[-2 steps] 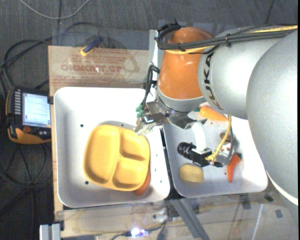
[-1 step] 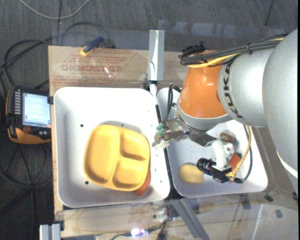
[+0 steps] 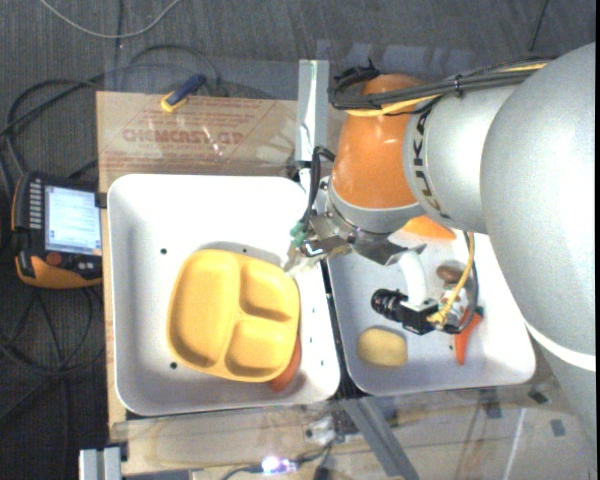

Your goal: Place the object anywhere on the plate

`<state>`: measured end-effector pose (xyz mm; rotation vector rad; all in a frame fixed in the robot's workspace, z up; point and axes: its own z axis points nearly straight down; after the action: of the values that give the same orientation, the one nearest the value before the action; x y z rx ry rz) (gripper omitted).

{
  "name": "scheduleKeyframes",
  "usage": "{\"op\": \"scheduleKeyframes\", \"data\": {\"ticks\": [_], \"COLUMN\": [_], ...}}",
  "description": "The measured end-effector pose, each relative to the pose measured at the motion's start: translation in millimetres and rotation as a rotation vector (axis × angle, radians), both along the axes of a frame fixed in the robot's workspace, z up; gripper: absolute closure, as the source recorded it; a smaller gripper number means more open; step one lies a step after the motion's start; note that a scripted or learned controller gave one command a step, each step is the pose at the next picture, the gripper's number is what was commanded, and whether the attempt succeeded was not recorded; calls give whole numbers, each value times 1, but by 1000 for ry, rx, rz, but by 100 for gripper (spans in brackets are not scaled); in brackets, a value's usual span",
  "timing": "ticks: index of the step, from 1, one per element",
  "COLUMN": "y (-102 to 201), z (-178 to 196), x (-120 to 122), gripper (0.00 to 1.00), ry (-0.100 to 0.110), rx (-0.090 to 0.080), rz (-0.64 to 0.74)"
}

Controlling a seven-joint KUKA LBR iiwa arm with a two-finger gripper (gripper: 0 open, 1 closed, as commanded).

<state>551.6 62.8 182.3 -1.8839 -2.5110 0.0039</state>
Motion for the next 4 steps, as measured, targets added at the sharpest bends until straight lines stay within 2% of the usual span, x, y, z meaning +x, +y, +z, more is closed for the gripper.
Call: {"op": "scheduleKeyframes", "data": {"ticks": [1, 2, 3, 4], "y": [-38, 17, -13, -19], "z": [13, 2, 1, 1], "x": [-33, -11, -17, -13], "gripper": [100, 100, 100, 100], "ry": [-4, 0, -2, -2], "rx": [0, -1, 0, 0], "rz": [99, 275, 412, 513]}}
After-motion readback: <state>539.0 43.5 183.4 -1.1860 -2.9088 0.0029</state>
